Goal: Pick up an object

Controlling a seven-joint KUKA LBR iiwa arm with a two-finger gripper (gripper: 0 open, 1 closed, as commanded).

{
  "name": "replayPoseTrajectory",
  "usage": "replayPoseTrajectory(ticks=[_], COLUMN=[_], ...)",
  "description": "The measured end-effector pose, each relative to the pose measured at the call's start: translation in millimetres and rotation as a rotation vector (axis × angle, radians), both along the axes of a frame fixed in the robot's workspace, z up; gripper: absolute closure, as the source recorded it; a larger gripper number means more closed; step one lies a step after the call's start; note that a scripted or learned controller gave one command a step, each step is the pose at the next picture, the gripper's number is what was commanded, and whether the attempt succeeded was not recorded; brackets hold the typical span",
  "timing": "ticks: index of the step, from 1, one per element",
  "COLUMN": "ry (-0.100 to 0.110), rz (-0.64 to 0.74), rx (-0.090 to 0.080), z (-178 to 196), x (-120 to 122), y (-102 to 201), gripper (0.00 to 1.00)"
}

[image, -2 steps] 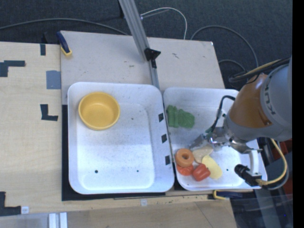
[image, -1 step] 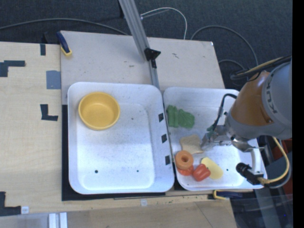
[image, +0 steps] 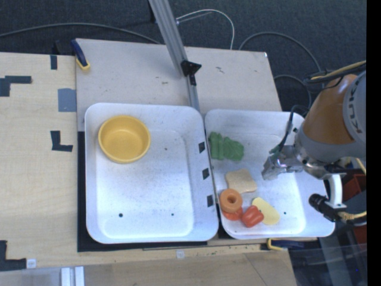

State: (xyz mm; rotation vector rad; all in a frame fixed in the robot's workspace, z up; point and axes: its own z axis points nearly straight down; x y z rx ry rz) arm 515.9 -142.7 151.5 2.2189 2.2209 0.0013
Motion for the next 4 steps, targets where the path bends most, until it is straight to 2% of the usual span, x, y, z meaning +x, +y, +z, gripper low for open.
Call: replayPoseTrajectory(ticks=[2,3,4], ry=[-0.001,0.004,0.005], rz=[0.001,0.006,0.005], rx=[0.0,0.003,0.002], z=[84.6,80.1,75.6], x=[1.2,-4.2,-18.3], y=[-1.1,62.5,111.5], gripper=[1.0,1.0,1.0])
